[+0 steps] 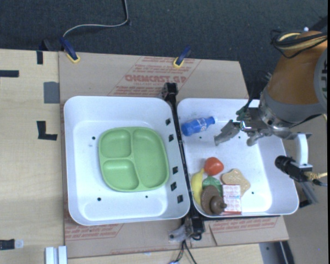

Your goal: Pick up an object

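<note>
Gripper (239,135) above right bin (264,205), fingers spread, holding nothing.

Bottle (198,125) lies on its side near the bin's upper-left corner, apart from the gripper. Judged light, rigid, smooth blue plastic; may roll, so grasp across the body. Tomato (213,165), banana (196,185), cookie (235,177), packet (231,197) cluster at the lower-left.
</note>
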`<control>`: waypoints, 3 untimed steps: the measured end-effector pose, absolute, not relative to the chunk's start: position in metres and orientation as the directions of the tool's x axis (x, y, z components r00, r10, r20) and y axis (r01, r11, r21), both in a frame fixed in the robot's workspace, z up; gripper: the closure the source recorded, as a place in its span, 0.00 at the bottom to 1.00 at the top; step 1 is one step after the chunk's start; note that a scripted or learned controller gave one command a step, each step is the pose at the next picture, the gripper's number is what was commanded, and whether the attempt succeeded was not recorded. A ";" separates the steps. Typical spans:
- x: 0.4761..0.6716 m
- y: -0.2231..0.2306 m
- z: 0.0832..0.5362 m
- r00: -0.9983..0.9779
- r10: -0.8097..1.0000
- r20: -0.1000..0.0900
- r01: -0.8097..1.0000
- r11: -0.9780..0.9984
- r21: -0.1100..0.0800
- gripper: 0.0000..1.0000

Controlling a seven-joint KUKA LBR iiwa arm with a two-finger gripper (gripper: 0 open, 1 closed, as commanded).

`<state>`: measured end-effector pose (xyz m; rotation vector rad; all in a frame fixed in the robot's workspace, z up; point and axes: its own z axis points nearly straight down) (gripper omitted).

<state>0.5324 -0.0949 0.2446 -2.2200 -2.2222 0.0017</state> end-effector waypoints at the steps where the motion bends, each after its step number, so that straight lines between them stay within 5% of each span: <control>1: 0.533 -0.081 0.183 0.000 1.000 0.001 1.000 0.000 -0.004 0.00; 2: 0.531 -0.106 0.088 0.000 1.000 0.000 1.000 0.000 0.000 0.00; 3: 0.538 -0.095 0.102 -0.001 1.000 0.001 1.000 0.001 -0.002 0.00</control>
